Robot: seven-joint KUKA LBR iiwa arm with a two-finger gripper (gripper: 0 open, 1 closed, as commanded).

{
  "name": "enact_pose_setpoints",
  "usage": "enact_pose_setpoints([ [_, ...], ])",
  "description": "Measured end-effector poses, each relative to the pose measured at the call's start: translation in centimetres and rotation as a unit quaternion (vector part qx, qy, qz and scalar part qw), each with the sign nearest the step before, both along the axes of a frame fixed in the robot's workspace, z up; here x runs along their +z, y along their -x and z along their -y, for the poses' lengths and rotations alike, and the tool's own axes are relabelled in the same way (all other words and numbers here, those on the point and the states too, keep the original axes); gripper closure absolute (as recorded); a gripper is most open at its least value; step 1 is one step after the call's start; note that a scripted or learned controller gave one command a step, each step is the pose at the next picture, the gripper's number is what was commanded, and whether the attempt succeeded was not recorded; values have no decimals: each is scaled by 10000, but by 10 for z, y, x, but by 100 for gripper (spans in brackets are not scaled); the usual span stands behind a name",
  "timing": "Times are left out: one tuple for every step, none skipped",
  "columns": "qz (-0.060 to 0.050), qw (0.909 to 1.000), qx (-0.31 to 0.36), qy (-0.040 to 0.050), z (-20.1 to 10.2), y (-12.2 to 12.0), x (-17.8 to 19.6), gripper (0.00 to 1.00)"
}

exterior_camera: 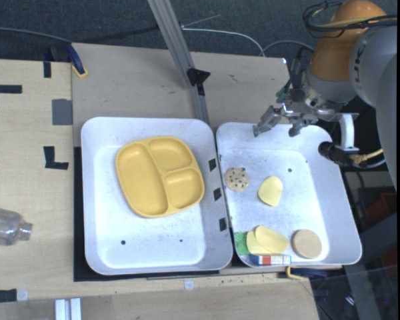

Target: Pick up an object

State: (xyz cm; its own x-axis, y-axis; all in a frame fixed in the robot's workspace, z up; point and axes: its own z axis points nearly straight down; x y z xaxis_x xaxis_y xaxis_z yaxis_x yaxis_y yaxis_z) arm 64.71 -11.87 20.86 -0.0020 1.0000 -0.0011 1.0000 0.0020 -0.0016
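Observation:
My gripper point(278, 124) hangs above the far rim of the right bin point(333, 179), its two fingers spread open with nothing between them. Below it in that bin lie a speckled cookie point(237, 179) near the left wall and a pale yellow chip-shaped piece point(271, 191) in the middle. At the near edge sit a yellow piece point(269, 240) on a green item, and a tan round biscuit point(307, 243). A flat red, white and blue item point(267, 260) lies along the front rim.
The left bin point(100, 245) holds a yellow divided plate point(160, 175). A metal pole point(173, 32) slants up from between the bins. A clear plastic bottle point(7, 225) lies on the bench at the far left. Cables trail at the right.

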Motion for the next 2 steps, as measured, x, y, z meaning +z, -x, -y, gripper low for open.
enact_pose_setpoints([
  [-49,10000,-40,2,81,51,-99,0],
  [22,10000,9,-5,66,22,-66,0],
])
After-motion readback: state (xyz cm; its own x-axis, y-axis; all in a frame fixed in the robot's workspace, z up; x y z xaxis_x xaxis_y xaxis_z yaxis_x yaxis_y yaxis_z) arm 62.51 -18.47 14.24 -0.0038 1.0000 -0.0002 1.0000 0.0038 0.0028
